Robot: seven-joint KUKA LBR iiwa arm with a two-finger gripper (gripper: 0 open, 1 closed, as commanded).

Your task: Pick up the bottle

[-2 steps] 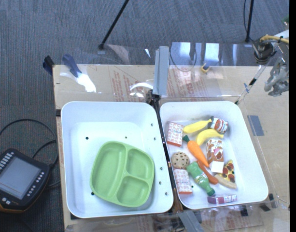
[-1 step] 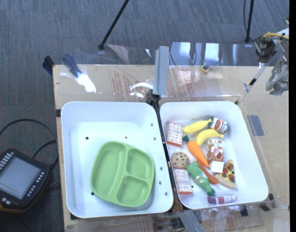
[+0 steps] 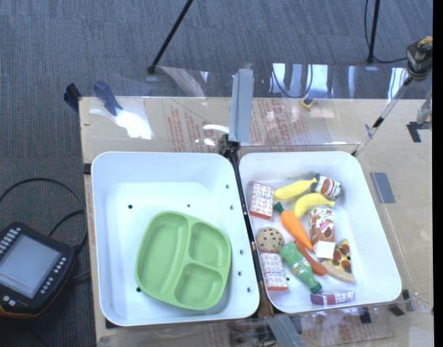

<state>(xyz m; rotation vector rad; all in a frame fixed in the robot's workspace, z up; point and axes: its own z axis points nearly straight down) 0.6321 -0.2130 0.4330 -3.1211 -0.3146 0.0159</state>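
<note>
Presently: green bottle [image 3: 300, 267] lying flat in right bin [image 3: 371, 230], 6 o'clock sector, touching carrot [image 3: 296, 229] and cookie [image 3: 269, 239]. Ungrasped, unlifted; whole pick remaining. End effector state: cannot tell. Left bin [image 3: 113, 194] holding green tray [image 3: 183, 259].

Dark grey carpet [image 3: 98, 27] all around, crossed by two thin black stand legs [image 3: 176, 26] at the far side. Tan bench top [image 3: 170, 121] under a glossy clear sheet catching glare near its far left corner. Handheld screen pendant [image 3: 26, 266] on the floor at left, cabled.
</note>
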